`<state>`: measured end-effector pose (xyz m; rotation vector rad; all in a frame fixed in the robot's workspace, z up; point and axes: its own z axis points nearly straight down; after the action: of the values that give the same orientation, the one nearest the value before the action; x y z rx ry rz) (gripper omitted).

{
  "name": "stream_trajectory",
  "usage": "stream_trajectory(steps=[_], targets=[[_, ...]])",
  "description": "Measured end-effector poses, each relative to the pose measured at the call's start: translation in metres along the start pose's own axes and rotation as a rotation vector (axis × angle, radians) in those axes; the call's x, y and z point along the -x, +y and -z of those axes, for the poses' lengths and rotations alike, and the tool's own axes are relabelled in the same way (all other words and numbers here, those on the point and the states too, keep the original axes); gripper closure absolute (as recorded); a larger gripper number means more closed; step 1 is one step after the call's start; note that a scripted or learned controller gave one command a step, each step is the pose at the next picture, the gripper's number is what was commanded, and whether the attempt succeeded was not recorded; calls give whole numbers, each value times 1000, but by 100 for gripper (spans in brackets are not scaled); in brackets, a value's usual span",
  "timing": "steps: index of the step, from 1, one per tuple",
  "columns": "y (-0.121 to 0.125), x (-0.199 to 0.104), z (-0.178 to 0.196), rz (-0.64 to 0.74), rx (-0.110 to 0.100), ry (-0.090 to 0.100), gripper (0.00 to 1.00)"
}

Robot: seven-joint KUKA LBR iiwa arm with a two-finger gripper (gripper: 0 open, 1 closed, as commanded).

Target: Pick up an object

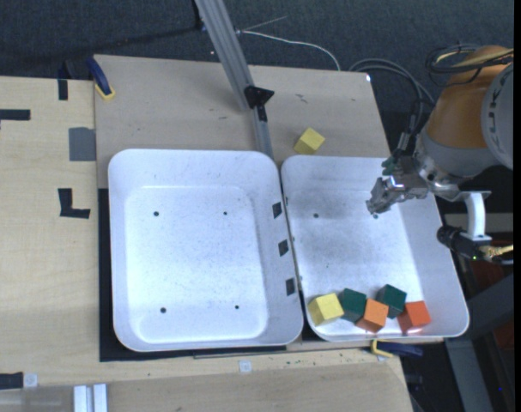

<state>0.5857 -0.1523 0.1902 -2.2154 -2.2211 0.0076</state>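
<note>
1. I can read no brand, label or writing anywhere; the black tape marks (67, 202) on the table (37, 256) at far left are plain shapes.
2. I count two white bins. The left bin (196, 247) shows just small dark dots and faint speckling on its floor.
3. A grey metal bar (230, 45) slants down from the top edge to a black clamp (258, 97) above the gap between the bins; its top is cut off by the frame.
4. One yellow cube (310, 141) lies on the table outside the bins, just beyond the right bin's far rim.
5. The right bin (346, 239) holds five blocks huddled against its near wall: a yellow block (326, 307), a dark green block (353, 301), an orange block (374, 315), a second green block (392, 298) and a red-orange block (414, 315). They touch or overlap, so their edges are hard to separate.
6. The hand (382, 197) hovers over the far right part of the right bin, well apart from the blocks. It is small and blurred, so I cannot tell its state; I see nothing in it.
7. The arm (470, 118), with its orange band, is cut off at the right edge.
</note>
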Motion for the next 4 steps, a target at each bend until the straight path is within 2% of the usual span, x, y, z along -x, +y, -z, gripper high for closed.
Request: stream_trajectory(steps=[1,2,3,4], targets=[[0,0,5,-1,5,0,0],[0,0,15,1,5,-1,100],[0,0,14,1,4,-1,0],[0,-1,24,2,4,0,100]])
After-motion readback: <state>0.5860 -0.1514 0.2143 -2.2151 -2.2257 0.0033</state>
